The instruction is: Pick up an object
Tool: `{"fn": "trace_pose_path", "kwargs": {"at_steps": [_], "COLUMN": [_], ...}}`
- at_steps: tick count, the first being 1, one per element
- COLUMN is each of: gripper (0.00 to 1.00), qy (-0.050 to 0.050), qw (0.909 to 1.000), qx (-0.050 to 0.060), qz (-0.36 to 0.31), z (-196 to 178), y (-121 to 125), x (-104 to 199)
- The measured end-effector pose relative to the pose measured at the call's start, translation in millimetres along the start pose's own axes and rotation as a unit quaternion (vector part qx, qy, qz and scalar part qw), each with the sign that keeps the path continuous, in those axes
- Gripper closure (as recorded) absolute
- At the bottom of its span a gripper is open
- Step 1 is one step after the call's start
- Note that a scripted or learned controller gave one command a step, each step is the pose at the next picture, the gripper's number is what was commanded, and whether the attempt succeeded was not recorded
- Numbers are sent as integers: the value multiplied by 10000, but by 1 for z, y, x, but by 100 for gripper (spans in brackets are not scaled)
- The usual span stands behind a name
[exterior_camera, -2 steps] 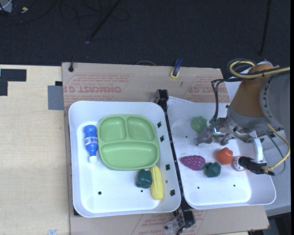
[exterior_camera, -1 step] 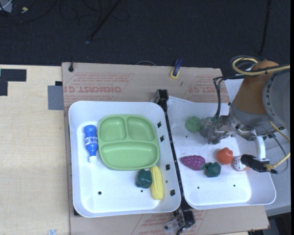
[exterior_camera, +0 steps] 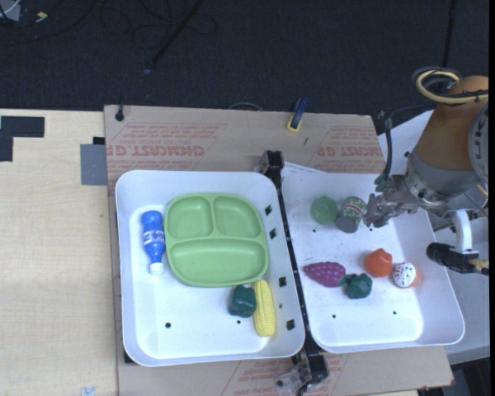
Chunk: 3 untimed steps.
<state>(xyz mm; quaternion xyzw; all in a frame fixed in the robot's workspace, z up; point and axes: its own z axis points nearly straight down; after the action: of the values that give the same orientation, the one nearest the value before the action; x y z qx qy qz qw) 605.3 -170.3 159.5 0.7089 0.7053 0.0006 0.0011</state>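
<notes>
I see a small grey can point(exterior_camera: 350, 214) lying on its side in the upper part of the right bin point(exterior_camera: 433, 320), pale label at one end. The gripper point(exterior_camera: 371, 214) sits just beside its right end; I cannot tell whether the fingers are spread or closed (they blur into the wrist). A green ball point(exterior_camera: 322, 209) touches the can's left side. Lower down lie purple grapes point(exterior_camera: 324, 272), a dark green pepper point(exterior_camera: 358, 285), an orange fruit point(exterior_camera: 379, 261) and a white speckled ball point(exterior_camera: 404, 275)
</notes>
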Motion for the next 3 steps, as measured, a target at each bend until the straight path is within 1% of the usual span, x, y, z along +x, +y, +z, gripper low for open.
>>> {"fn": "trace_pose_path", "kwargs": {"at_steps": [1,2,3], "gripper": [100,100,100], "qy": [1,6,18], "qw": [10000,10000,10000], "qx": [-6,15,31], "qz": [-27,-27,-41], "z": [-61,-68,-78], "y": [2,2,-19], "x": [6,5,54]}}
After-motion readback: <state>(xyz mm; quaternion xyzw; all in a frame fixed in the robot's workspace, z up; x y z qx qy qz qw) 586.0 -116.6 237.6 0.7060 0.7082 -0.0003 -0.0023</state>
